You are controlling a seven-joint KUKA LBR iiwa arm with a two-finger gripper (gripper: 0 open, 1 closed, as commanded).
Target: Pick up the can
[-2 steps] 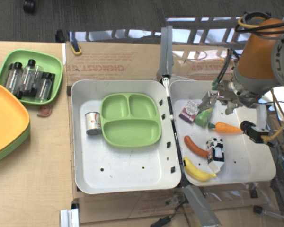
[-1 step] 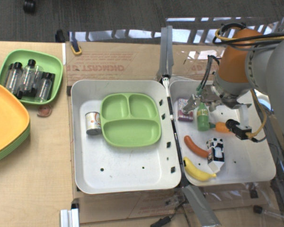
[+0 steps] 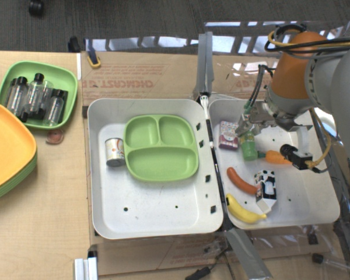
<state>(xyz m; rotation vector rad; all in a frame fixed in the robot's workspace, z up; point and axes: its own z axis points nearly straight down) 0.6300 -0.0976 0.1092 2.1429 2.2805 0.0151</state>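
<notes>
The can [image 3: 114, 152] is small and silver with a pale label. It rests in the left bin [image 3: 157, 214], against the left edge of a green divided plate [image 3: 161, 147]. My gripper [image 3: 248, 130] hangs over the right bin [image 3: 306, 206], far to the right of the can. It is directly above a green bottle-shaped item [image 3: 249, 149] and beside a pink box [image 3: 228, 135]. The gripper's tip is partly hidden by the wrist and cables.
The right bin also holds an orange carrot [image 3: 277, 157], a red sausage [image 3: 242, 180], a banana [image 3: 244, 211] and a black-and-white item [image 3: 267, 186]. On the bench to the left are a green tray of vials [image 3: 38, 95] and stacked orange plates [image 3: 9, 150].
</notes>
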